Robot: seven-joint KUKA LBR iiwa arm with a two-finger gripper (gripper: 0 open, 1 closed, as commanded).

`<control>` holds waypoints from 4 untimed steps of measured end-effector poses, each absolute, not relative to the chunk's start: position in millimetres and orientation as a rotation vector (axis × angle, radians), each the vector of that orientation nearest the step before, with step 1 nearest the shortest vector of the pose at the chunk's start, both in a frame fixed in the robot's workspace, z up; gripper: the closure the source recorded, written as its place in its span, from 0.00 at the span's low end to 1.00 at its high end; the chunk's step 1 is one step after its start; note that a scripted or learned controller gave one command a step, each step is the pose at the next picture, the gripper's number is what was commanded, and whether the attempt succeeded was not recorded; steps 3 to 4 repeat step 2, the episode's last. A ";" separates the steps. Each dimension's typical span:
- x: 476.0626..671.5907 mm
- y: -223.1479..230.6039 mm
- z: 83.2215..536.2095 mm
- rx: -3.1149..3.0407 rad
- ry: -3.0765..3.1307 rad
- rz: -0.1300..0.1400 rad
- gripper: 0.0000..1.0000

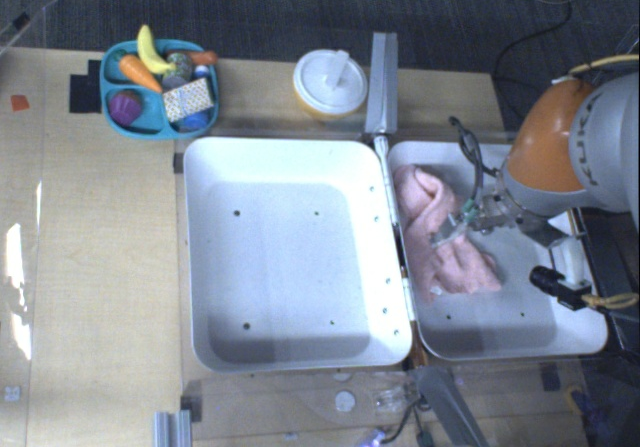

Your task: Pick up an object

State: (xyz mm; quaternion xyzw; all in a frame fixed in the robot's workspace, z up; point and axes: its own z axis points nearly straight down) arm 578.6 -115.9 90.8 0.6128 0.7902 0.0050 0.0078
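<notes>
On the worktop [90, 265], two shallow white bins sit side by side. Left bin [290, 255] bare-floored. Right bin [500, 325] holds the one candidate: a pink cloth [440, 235], crumpled, lying along the bin's left wall from near the far edge to about mid-floor.

Arm [570, 150] enters from the right. Tool [462, 225] is low over the cloth's right side, touching or just above it; cannot tell which, nor how the tool is set.

Handling, judged: cloth is light, soft and limp, not fragile. It will drape and may slide out of a shallow pinch. Best hold: a raised fold or the bunched ridge near the upper lobe, not a flat edge against the floor.

Beyond the bins: blue tray of toy food [160, 90], a lidded yellow cup [330, 83].
</notes>
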 end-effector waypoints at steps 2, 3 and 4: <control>659.9 -73.1 251.1 1.741 2.604 0.008 1.00; 659.9 -73.1 251.1 1.741 2.604 0.008 1.00; 659.9 -73.1 251.1 1.741 2.604 0.008 1.00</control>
